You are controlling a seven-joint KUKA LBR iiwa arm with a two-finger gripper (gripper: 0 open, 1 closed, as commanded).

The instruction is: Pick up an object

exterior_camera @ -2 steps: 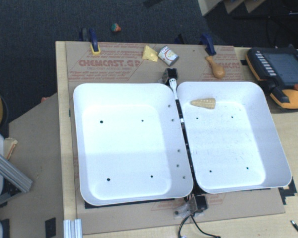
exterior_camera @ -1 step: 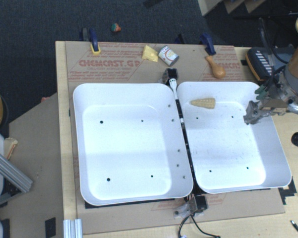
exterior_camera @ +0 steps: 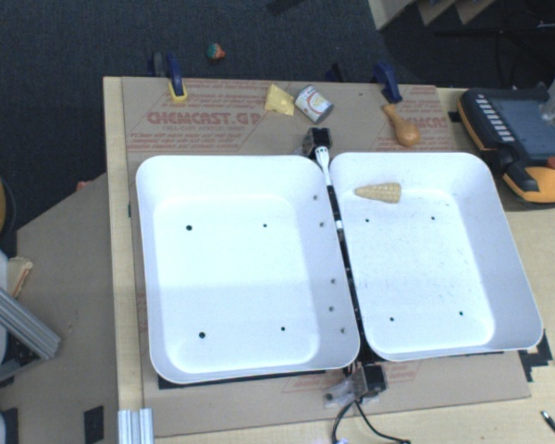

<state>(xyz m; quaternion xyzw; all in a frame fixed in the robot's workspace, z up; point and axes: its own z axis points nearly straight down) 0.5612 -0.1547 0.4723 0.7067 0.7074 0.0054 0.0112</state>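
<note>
White plastic bins are sitting side by side on a brown cardboard sheet (exterior_camera: pixel 213 123), the left bin (exterior_camera: pixel 157 276) and the right bin (exterior_camera: pixel 499 276) touching along their shared edge. A tan cone-shaped object (exterior_camera: pixel 378 191) is lying on its side at the far left of the right bin, while on the cardboard beyond the bins a wooden piece (exterior_camera: pixel 400 126) is resting far right, with a yellow wedge (exterior_camera: pixel 278 101) just beside a small grey box (exterior_camera: pixel 314 104). Nothing is showing how the end effector is standing, so its state cannot be told.
</note>
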